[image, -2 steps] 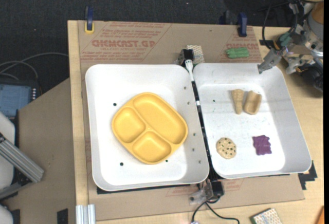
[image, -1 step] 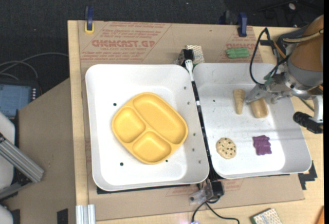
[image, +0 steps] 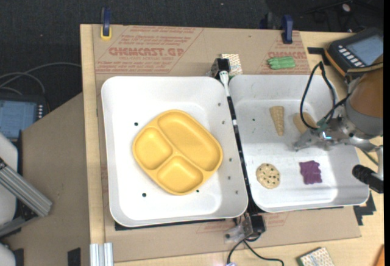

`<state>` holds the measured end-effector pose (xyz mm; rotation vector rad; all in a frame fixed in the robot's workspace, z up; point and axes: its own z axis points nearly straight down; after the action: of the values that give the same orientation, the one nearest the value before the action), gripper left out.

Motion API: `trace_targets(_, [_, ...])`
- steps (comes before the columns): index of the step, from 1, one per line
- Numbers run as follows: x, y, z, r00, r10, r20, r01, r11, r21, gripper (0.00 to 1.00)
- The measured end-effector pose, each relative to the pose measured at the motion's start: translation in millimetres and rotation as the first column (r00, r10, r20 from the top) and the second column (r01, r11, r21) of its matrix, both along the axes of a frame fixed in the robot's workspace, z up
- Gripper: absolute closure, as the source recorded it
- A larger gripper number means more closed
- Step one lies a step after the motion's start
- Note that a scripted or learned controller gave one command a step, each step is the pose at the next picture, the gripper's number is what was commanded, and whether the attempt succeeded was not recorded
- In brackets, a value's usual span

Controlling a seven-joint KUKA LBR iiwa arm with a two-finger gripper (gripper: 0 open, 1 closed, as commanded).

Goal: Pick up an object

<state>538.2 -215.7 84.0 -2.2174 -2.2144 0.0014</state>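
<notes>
Here, seen from above at a slant, a bench (image: 183, 51) covered in brown cardboard carries two shallow white bins side by side. The arm (image: 365, 103), grey with an orange band above the wrist, reaches in from the right over the right bin (image: 286, 201), and its gripper (image: 306, 138) sits low near that bin's middle right. The jaws are blurred and small in this view, so how far apart they stand cannot be told, and nothing can be seen caught between them. Just left of the jaws and a little farther back lies a tan ice-cream cone (image: 278, 119), its narrow end pointing toward the near side. Another tan piece (image: 303, 121), possibly a bread-like toy, lies right beside the jaws, partly hidden by cable. On the near side of the jaws, close by, rests a purple grape-like cluster (image: 311, 171). Further left of that, a chocolate-chip cookie (image: 267, 175) lies flat. Well to the left of the jaws, the left bin (image: 122, 197) holds a yellow three-part divided plate (image: 177, 152).
</notes>
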Motion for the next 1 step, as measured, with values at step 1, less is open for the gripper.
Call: trace_targets(1, [-38.7, -0.5, 0.6, 1.000, 0.001, 0.003, -0.001, 1.000, -0.002, 0.00])
